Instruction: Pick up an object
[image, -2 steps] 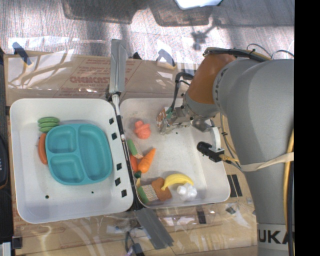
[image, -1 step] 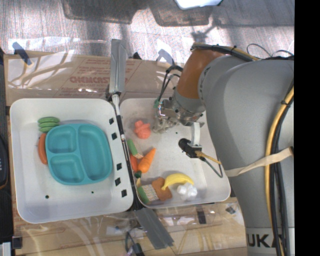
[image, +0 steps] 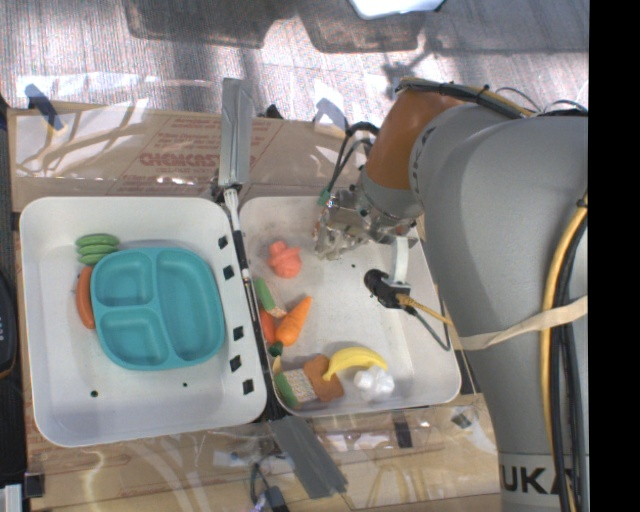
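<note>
camera view: one fixed look down on two white bins on the table
arm: enters from the right, wrist over the right bin (image: 425, 345)
pincer (image: 330, 243): hangs at the right bin's back part, nothing seen between its tips; open or shut, cannot tell
nearest thing: orange-pink toy (image: 285, 260), just left of the pincer, apart from it
right bin, rest: carrot (image: 294, 320), banana (image: 355, 361), white lump (image: 375, 381), brown block (image: 321, 379)
left bin (image: 50, 300): teal tray (image: 157, 305), green pods (image: 97, 246) at its back-left corner, orange piece (image: 84, 297) beside its left edge
</note>
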